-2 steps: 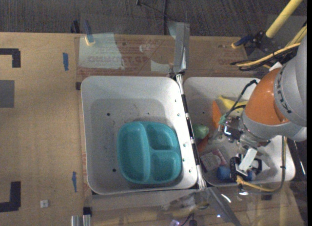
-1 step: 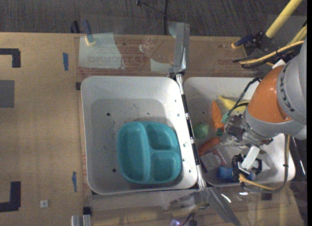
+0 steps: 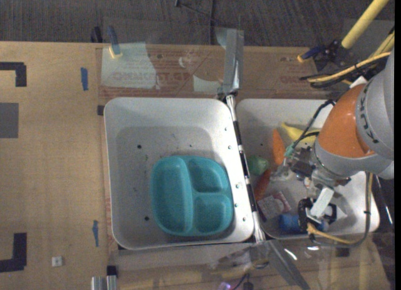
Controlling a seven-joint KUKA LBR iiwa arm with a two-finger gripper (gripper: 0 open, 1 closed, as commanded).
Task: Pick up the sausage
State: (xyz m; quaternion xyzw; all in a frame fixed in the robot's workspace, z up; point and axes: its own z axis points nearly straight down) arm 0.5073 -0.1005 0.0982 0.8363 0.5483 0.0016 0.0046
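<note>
Arm point(image 3: 360, 129) bends down over right bin point(image 3: 263, 116), wrist low; jaws' point(image 3: 316, 210) state cannot be told

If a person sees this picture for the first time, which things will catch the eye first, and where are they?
The turquoise divided plate stands out most; it lies in the left bin, toward its near right corner. Next comes the grey arm with its orange band, reaching over the right bin. Its pincer hangs above a small crowd of colourful items, among them a blue one and an orange one.
</note>
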